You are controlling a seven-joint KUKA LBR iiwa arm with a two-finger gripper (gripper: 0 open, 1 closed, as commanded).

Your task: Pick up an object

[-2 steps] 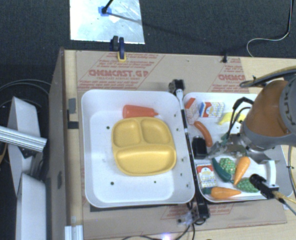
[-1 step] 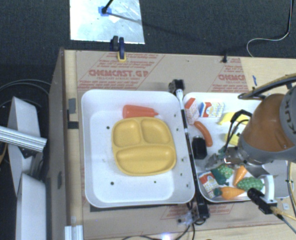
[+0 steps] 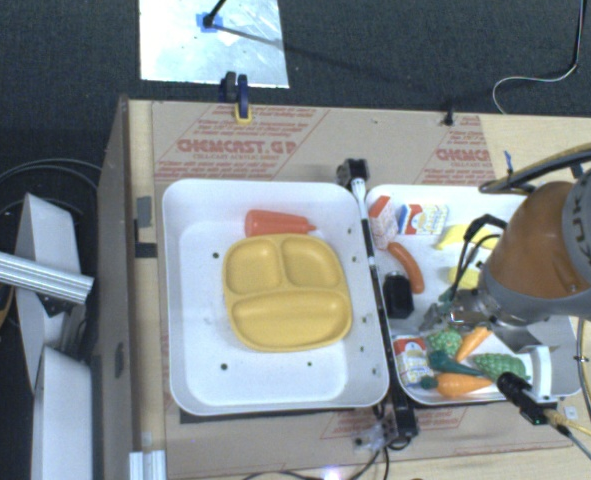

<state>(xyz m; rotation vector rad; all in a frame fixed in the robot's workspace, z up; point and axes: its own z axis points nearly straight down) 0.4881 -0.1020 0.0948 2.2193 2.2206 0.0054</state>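
Gripper (image 3: 453,313) low in right bin (image 3: 415,196) — broccoli (image 3: 442,343) and carrot (image 3: 472,341) just below it, jaw state can't tell — arm blocks.

Arm (image 3: 565,253) cut by right edge — hides right bin (image 3: 425,200) far side.

A: How many bins?
B: Two white bins, the left bin (image 3: 190,298) and the right bin (image 3: 427,194), side by side on the bench (image 3: 275,143).
A: What's in the left?
B: One yellow divided plate (image 3: 285,293) and one orange carrot (image 3: 278,222).
A: The right?
B: One sausage (image 3: 407,263), one black piece (image 3: 397,294), one printed packet (image 3: 407,216), one yellow piece (image 3: 455,235). Of orange carrots (image 3: 463,386), two at least. The green pieces (image 3: 443,345) are too jumbled to count.
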